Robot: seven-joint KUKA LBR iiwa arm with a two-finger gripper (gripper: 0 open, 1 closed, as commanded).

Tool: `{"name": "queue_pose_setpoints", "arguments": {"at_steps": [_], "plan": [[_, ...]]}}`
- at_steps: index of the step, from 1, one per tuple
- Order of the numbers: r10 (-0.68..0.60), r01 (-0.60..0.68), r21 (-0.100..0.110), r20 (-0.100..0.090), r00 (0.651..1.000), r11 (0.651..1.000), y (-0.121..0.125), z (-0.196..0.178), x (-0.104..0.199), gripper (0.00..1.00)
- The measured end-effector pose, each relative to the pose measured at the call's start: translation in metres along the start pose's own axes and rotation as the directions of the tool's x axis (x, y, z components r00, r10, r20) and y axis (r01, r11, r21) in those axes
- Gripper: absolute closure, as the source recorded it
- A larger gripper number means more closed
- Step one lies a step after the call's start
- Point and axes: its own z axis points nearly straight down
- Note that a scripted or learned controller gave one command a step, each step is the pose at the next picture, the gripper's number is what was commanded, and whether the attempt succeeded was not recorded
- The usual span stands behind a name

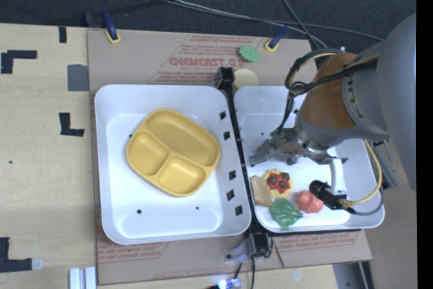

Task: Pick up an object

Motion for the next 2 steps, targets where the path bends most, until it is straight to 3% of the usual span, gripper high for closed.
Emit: {"name": "queue_pose_setpoints", "arguments": {"at_steps": [1,2], "plan": [[-0.002,0.002,0.000,-0.001,1.000,1.000,0.000,-0.011,0.001,1.00],[0.000,0.000,-0.006,0.000,1.000,1.000,0.002,-0.074,0.002,1.00]]}}
